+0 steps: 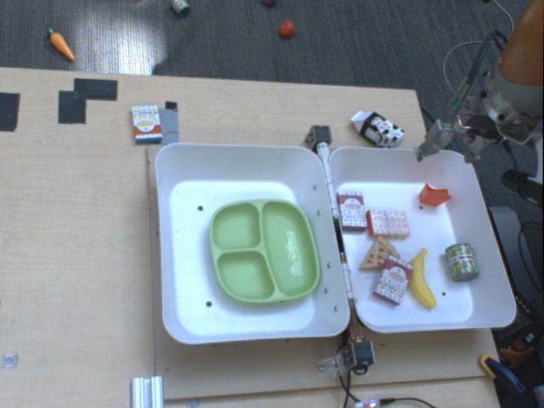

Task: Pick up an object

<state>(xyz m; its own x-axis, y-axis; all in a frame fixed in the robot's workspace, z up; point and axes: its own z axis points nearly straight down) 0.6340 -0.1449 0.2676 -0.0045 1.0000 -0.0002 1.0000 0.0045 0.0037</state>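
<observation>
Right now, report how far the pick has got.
Nothing looks done yet. The end effector hovers over the far edge of the right bin, with nothing seen in it. The banana, green can, red piece and small cartons all lie on the bin floor. The green divided plate sits in the left bin. Left to do: descend, grasp one item, lift.

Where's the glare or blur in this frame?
Camera view: bright glare streaks on the dark floor at top left; soft shadows inside the left bin rim; gripper at the right bin's far edge looks slightly smeared; bin contents sharp.
</observation>
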